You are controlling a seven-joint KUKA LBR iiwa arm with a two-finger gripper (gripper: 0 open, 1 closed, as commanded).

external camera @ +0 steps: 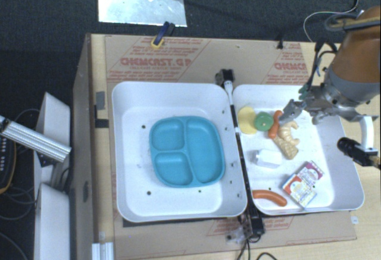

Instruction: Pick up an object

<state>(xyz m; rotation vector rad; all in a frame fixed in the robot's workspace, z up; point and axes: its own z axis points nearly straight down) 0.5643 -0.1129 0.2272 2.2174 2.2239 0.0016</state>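
Drop the hand [290, 111] squarely over the carrot [275, 124] (grip state: cannot tell), clear of the tan toy [288, 140]

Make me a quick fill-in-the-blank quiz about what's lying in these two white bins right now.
1. The blue plastic divided plate lies in the ____ white bin.
2. That plate has ____ compartments.
3. The orange sausage-shaped toy lies near the right white bin's ____ edge.
4. The round green ball sits right of a ____ object.

Missing words: left; three; front; yellow
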